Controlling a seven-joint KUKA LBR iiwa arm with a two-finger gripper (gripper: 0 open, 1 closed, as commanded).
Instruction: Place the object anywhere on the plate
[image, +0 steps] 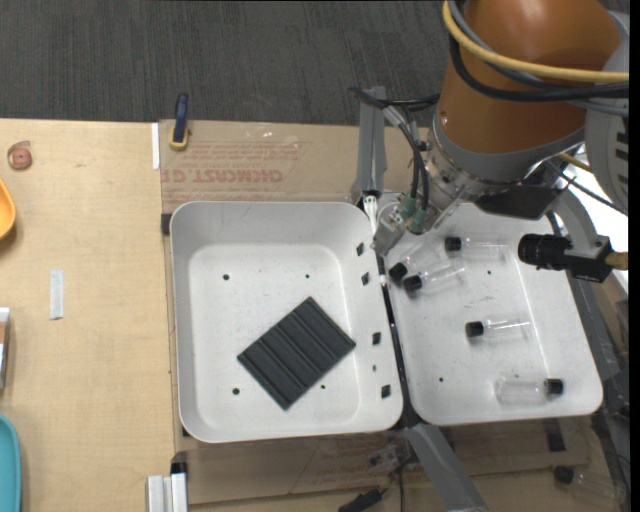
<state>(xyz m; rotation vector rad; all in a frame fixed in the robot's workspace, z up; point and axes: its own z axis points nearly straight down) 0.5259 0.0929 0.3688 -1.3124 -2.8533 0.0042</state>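
Vial (425, 272), clear with a black cap, is seen lying in the right bin (560, 400) just below the gripper (405, 222); grip state cannot be told. Its long axis runs left-right, slightly tilted. Dark ribbed plate (297, 352) is located lower left, in the left bin (200, 400).

Left bin (200, 250): dark ribbed plate (297, 352) lies flat mid-floor, tilted; bare floor all round it, open from above. Right bin (560, 330): four clear vials with black caps scattered — one (425, 272) near the divider at top left, one (475, 244) just behind it, one (497, 327) mid-floor, one (528, 389) at the near right corner; gaps between them. Arm (520, 90) hangs over the right bin's far left corner, blocking that part.
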